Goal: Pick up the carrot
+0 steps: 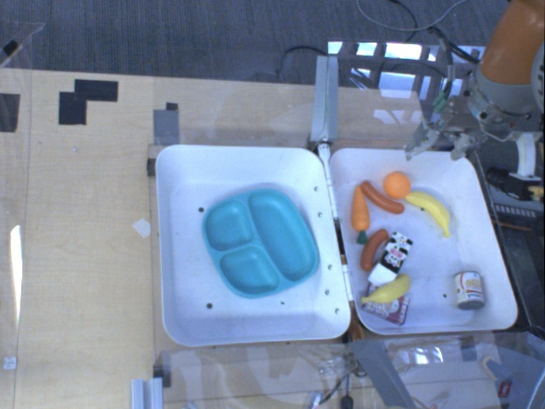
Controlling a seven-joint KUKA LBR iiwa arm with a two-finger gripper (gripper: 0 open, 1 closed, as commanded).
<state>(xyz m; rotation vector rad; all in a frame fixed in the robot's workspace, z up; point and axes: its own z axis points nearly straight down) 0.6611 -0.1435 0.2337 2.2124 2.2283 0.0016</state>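
- Orange carrot [360, 210]: right bin [494, 254], near its left wall, just beside a red sausage [381, 197].
- Orange ball [396, 184], two bananas [431, 210], cow figure [394, 254], small can [468, 289]: same bin.
- Blue divided plate [258, 241]: left bin [179, 228].
- Tool [441, 140]: above the right bin's far edge, well apart from the carrot; how far open, cannot tell.

A grey arm [498, 92] wears an orange band [515, 37] above its metal hand [439, 141].

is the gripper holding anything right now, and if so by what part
Nothing is held. The gripper hangs open above the right bin's far edge, apart from the carrot.
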